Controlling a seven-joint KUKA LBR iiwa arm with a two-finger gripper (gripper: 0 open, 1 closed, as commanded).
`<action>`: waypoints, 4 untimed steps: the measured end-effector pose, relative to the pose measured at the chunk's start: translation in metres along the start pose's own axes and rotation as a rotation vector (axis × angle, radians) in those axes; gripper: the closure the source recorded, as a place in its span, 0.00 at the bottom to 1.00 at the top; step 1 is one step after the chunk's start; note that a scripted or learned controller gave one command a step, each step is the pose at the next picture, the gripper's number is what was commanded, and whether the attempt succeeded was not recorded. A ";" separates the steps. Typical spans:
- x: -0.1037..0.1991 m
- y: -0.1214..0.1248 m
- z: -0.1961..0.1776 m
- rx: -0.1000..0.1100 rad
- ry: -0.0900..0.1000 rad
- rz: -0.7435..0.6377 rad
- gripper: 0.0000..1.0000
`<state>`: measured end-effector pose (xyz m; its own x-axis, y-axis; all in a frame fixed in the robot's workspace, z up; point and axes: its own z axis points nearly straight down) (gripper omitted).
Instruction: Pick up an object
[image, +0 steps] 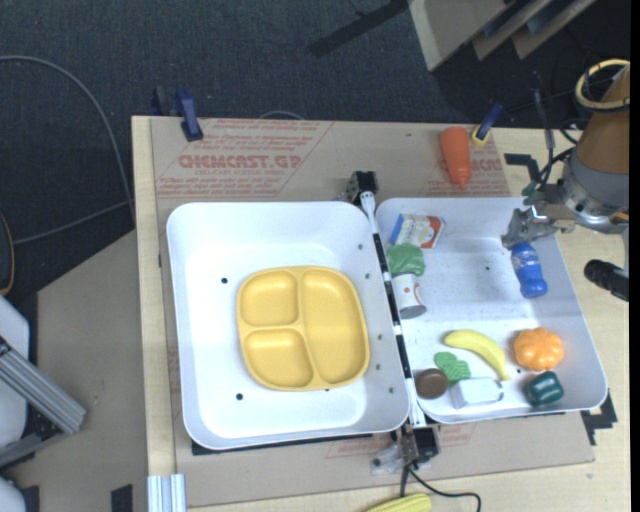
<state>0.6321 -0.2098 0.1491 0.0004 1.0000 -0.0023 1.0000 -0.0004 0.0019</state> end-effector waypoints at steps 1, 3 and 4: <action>0.066 -0.045 -0.022 0.003 0.003 -0.002 1.00; -0.001 0.018 -0.026 0.001 0.001 0.000 0.00; -0.004 0.020 0.062 0.005 0.007 -0.003 0.00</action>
<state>0.6523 -0.2144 0.0876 -0.0021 1.0000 0.0049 1.0000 0.0021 -0.0029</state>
